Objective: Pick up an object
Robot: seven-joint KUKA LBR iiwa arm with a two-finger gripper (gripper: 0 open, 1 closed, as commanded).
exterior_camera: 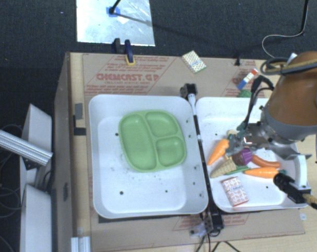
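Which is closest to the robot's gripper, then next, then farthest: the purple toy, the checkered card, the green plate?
From the gripper:
1. Purple toy, right beside it in the right bin.
2. Checkered card, near that bin's front edge.
3. Green plate, in the left bin.

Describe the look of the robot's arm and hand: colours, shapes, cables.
The arm is bulky and rounded: a broad orange band sits above a grey wrist section. A thin dark cable runs down its near side toward the hand, a small dark and metallic unit with a bright glint on it. Its detail is too small to make out.
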